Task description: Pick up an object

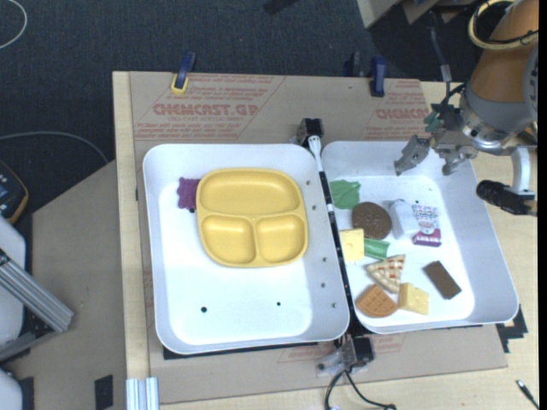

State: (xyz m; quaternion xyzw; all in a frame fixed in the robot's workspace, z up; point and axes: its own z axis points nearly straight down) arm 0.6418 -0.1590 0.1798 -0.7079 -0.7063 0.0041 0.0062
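My gripper (432,154) hangs spread wide, holding nothing, over the right bin's (487,229) far edge. The toy foods (389,246) lie mid-bin, on a board-covered bench (256,105) above dark carpet (85,41).

1 fixed camera above the bench (256,101) looks down slantwise on both bins (171,314).

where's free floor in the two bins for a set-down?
Left bin: bare along the near edge below the yellow tray, and a strip at its left wall under the purple piece. Right bin: bare at the far right, beyond the brown bar, and under the tool. Crowded from green leaf to waffle.
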